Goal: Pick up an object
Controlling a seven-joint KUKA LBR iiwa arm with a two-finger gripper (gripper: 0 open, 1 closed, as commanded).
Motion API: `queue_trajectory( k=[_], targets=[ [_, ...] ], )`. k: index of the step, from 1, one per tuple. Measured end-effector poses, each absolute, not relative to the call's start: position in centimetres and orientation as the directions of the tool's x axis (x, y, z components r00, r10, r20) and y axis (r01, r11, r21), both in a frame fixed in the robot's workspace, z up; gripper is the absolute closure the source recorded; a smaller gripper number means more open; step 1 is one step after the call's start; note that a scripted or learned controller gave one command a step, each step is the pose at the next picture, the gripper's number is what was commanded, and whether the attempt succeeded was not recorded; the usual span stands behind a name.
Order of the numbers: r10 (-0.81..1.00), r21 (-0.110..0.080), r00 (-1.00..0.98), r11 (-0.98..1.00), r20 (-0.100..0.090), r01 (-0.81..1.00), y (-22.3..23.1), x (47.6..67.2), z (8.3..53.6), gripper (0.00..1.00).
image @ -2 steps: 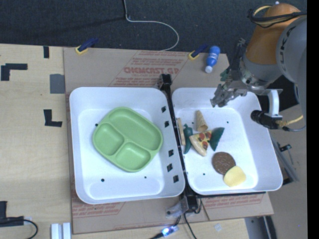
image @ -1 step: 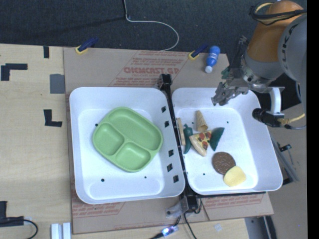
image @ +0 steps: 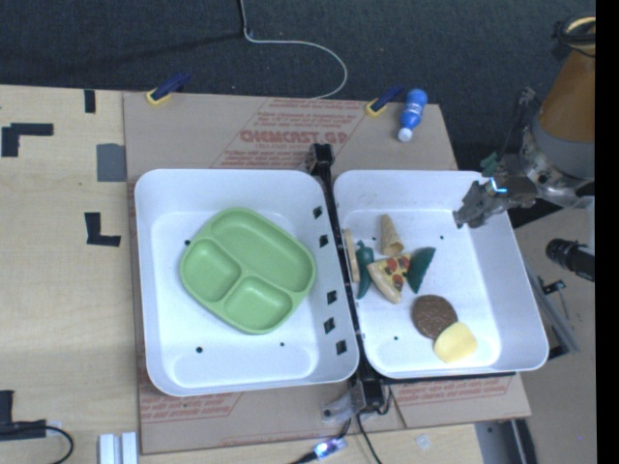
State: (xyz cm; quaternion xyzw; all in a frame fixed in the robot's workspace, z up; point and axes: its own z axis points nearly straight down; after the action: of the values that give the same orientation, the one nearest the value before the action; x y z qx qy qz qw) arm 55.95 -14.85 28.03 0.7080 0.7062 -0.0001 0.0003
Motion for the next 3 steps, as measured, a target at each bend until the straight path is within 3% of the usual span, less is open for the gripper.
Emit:
queue_trajectory(
  k=[1, 2, 3],
  targets=[
    [1.000, -0.010, -0.009, 0.009, 0.004, 1.000, -5.2, 55.7, 17.8, 1.00],
    [1.000, 0.016, -0.005, 0.005, 0.000, 1.000, -3.2, 55.5, 40.9, 1.00],
    [1.000, -0.006, -0.004, 0.004, 0.001, 1.000, 0.8, 49.7, 37.3, 1.00]
  ],
)
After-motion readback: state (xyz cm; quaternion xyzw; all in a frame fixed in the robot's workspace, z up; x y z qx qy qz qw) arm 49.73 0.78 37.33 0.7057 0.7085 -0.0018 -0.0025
